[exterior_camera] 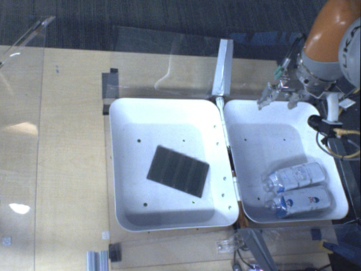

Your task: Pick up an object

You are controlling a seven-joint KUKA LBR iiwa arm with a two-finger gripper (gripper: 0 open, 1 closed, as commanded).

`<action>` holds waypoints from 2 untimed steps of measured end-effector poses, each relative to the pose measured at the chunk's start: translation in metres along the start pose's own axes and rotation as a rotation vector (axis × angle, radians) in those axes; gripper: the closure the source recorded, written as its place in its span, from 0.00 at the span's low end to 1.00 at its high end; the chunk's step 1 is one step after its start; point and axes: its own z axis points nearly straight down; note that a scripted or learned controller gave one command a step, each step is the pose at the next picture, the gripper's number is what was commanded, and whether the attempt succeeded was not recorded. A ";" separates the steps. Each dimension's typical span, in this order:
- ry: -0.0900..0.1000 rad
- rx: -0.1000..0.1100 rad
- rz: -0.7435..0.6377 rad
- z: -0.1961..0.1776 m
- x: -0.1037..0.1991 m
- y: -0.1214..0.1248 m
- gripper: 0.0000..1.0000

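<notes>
A dark grey flat rectangular pad (178, 171) lies tilted on the floor of the left bin (127, 117). Two clear plastic bottles lie side by side in the right bin's (248, 114) near right corner: the upper bottle (295, 176) and the lower bottle (299, 201), which has a blue cap. My gripper (278, 95) hangs over the far edge of the right bin, well above and behind the bottles, with its two fingers spread apart and nothing between them.
A metal divider post (222, 68) rises behind the seam between the bins. The arm's orange band (330, 27) and black cables (333, 131) crowd the right bin's far right side. Wooden bench top (56, 151) stretches to the left.
</notes>
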 end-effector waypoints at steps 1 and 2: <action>-0.001 -0.006 -0.027 0.128 -0.009 -0.068 0.00; -0.001 -0.004 -0.216 0.129 -0.001 -0.009 0.00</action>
